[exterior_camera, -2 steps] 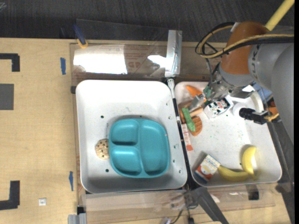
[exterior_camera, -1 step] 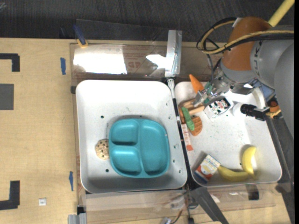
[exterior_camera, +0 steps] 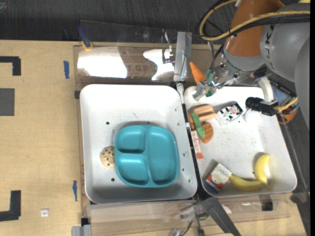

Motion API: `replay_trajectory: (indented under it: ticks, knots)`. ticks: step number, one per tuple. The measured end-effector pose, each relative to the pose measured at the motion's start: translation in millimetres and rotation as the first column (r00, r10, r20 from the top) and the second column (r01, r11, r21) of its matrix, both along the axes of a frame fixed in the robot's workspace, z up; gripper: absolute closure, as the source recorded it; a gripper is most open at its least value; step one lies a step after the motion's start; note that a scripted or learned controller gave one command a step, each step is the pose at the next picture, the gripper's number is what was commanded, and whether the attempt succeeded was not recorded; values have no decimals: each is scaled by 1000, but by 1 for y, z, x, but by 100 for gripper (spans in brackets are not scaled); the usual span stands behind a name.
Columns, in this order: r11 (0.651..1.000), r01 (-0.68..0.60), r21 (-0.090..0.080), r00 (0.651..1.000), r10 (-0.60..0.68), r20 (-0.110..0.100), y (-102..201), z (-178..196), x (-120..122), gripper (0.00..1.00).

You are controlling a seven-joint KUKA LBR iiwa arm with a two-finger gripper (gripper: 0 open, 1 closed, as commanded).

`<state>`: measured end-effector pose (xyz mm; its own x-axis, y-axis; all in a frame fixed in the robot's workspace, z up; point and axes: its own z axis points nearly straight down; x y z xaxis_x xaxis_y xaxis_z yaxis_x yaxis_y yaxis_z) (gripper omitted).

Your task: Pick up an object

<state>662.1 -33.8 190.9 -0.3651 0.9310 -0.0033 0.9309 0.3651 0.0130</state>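
From the camera above the bench, my gripper [exterior_camera: 205, 88] hangs over the far left corner of the right bin [exterior_camera: 236, 146], close to the wall it shares with the left bin [exterior_camera: 128, 102]. Whether it is open or closed I cannot tell at this angle. I see nothing held in it, so I judge the pick not yet made: the approach looks done, while the descent, the grasp and the lift are all left.

The nearest candidates are a carrot [exterior_camera: 197, 73], leaning at that far left corner just beside me, and a tan block [exterior_camera: 203, 113] lying just below me near the left wall. An orange-brown piece of toy food [exterior_camera: 205, 132] touches the block on its near side, and a thin red strip [exterior_camera: 196, 141] runs along the left wall.

Further off, a small white card [exterior_camera: 229, 113] lies near the middle of the far half. A banana [exterior_camera: 256, 173] curves along the near right corner, and a small carton [exterior_camera: 218, 176] sits at the near left corner, touching the banana's tip.

In the left bin, a teal divided plate [exterior_camera: 146, 154] sits toward the near edge, with a cookie [exterior_camera: 107, 157] touching its left side.

As for writing, the card carries dark and red marks and the carton has red and blue print, but both are too small for me to read.
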Motion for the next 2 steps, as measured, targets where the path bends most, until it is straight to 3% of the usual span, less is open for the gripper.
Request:
replay_trajectory:
  ticks: [1,2]
  knots:
    - [997,-83,1,996,83,-9,60,25,-72,100]
    - [913,-409,-1,913,408,-14,10,-7,-103,100]
